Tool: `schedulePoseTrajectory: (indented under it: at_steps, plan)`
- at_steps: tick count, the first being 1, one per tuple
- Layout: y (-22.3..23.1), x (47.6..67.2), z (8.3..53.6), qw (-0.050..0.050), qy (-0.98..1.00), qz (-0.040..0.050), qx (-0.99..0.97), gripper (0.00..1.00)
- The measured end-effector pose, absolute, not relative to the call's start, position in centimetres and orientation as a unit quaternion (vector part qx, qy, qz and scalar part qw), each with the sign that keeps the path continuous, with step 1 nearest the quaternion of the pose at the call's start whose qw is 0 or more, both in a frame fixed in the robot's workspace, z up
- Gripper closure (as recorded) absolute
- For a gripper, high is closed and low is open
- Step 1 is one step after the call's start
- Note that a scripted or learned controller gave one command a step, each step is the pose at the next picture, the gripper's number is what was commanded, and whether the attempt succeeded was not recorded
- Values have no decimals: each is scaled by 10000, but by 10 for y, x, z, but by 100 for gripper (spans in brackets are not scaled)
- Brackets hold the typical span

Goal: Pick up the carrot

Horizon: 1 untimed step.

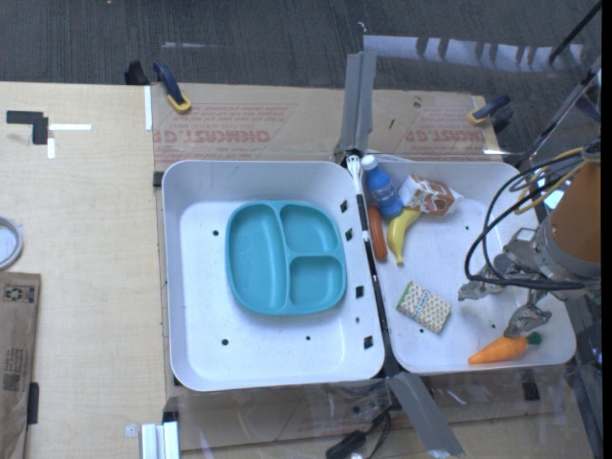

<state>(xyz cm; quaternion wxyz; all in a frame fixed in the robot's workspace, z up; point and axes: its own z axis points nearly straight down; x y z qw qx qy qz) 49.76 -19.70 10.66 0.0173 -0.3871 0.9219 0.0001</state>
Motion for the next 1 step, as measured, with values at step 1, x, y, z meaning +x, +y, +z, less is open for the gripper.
schedulePoseTrajectory:
  at_steps: [1]
  plan:
    - [-197,498,107,173,9219,0,-3871,0]
